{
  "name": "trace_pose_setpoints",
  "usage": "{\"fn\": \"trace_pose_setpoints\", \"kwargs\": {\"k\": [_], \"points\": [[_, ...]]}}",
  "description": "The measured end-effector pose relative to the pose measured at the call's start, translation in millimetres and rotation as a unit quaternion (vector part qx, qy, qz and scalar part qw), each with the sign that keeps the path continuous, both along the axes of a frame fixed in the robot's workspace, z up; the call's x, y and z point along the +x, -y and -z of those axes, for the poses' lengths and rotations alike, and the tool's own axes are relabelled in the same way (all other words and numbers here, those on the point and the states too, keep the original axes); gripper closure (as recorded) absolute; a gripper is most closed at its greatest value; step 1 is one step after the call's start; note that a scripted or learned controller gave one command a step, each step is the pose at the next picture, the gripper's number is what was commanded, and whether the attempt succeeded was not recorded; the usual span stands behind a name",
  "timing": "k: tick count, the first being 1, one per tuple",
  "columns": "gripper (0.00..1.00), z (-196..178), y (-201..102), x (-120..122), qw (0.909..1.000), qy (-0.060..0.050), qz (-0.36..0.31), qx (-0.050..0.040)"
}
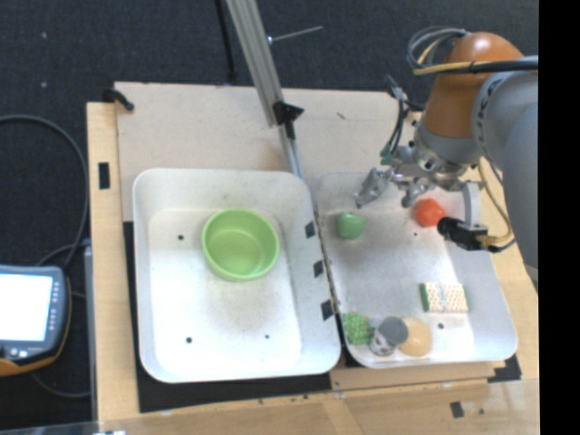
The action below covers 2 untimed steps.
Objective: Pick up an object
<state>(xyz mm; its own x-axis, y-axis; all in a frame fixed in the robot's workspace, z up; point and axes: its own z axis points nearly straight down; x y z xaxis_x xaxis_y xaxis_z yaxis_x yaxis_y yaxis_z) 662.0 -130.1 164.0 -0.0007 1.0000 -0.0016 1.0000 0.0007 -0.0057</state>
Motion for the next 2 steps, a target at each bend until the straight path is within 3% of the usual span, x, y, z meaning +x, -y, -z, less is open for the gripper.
{"fn": "trace_pose_setpoints", "kwargs": {"k": [1,2], "points": [[0.0,43,-3,-3,1.0,0.002,0.0,-0.0001],[1.0,29,-2,-1,1.0,0.005,0.001,-0.0002]]}}
